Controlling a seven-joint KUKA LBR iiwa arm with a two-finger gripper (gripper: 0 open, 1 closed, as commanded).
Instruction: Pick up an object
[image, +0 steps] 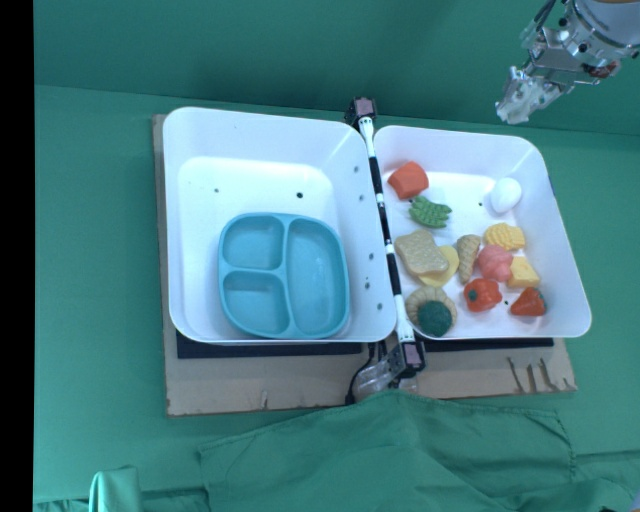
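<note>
I see the gripper up at approx 1 o'clock, hovering over the green tabletop just beyond the right bin; can't tell its state from here. Toy food sits in the right bin w/ a white egg nearest the gripper at the bin's 1 o'clock, an orange piece at 11. Left bin holds a blue divided plate.

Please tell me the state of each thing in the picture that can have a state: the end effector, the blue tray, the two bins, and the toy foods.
end effector: raised above the far edge of the right bin, holding nothing
blue tray: lying flat in the left bin, compartments bare
left bin: holds the tray
right bin: holds the toy foods
white egg: lying loose, untouched
green pea pod: lying loose
</note>
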